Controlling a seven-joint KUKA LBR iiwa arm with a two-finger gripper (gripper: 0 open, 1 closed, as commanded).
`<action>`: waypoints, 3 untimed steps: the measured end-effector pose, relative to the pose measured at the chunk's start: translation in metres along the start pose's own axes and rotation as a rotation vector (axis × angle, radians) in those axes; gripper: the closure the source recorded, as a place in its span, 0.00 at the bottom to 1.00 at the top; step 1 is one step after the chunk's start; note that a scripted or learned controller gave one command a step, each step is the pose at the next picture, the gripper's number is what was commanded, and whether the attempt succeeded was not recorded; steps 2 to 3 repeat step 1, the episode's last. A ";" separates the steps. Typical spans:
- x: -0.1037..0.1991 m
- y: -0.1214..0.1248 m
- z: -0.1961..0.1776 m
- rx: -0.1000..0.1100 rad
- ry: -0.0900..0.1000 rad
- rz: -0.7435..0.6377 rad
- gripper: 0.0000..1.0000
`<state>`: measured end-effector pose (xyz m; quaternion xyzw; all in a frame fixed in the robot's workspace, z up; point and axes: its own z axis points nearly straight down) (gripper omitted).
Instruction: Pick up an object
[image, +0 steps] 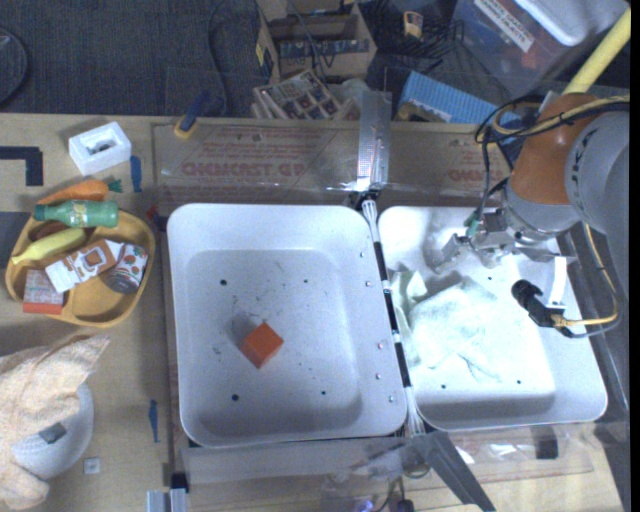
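I see the claw (447, 250) over the right bin (570, 395), above a white cloth (455, 325). Can't tell its grip. Orange block (263, 344) sits left of that bin.

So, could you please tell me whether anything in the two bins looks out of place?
Nothing stands out. An orange block sits tilted in the left bin; a crumpled white cloth lies in the right bin, beneath the gripper.

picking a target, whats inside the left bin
One orange block lies on the floor of the left bin, along with dark specks. Nothing covers that bin. The gripper is over the right bin, above a pale crumpled cloth.
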<state>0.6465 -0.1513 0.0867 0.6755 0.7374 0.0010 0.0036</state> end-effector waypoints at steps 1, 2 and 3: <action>-0.029 0.012 -0.069 0.002 0.000 0.174 0.00; -0.029 0.012 -0.069 0.002 0.000 0.174 0.00; -0.029 0.012 -0.069 0.002 0.000 0.174 0.00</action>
